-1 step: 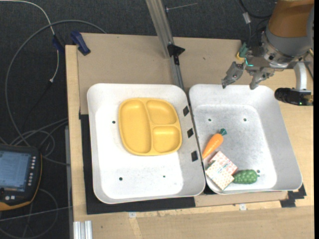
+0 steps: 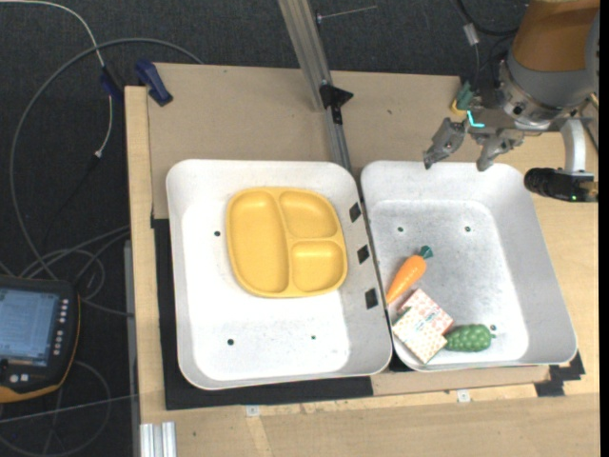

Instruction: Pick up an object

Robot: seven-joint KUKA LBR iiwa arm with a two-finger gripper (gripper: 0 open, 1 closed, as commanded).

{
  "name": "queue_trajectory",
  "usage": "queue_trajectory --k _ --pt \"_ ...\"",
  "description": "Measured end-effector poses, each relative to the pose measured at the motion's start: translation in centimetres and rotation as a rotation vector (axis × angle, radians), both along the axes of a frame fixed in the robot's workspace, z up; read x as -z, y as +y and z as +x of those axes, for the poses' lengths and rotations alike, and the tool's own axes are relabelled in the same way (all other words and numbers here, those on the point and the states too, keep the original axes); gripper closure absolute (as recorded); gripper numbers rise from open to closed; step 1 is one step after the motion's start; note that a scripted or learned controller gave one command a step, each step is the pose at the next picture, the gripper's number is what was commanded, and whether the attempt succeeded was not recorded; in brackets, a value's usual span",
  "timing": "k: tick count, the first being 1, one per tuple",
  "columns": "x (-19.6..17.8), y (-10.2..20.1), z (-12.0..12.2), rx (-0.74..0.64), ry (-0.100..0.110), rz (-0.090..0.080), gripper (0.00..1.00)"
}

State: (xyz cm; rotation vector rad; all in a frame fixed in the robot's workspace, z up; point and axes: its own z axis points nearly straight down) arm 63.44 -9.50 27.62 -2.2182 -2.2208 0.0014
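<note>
hand (image 2: 463,155) wide, above bin rim | carrot (image 2: 407,276), box (image 2: 422,325), green toy (image 2: 468,338) near corner

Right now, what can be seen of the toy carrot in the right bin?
The carrot is orange with a small dark green top, plastic-looking and intact. It lies flat on a slant, green end up-right, tip down-left near the right bin's left wall. Its lower side meets the patterned box.

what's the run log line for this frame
gripper: open, nothing held, above right bin's far edge | carrot, small box, green toy: right bin | yellow tray: left bin
</note>
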Motion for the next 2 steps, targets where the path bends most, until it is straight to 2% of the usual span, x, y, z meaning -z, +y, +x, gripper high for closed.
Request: queue_trajectory --k 1,2 --pt "6.2 0.2 0.4 0.0 0.006 0.0 0.0" --pt "10.7 0.9 0.6 0.0 0.005 0.0 0.0"
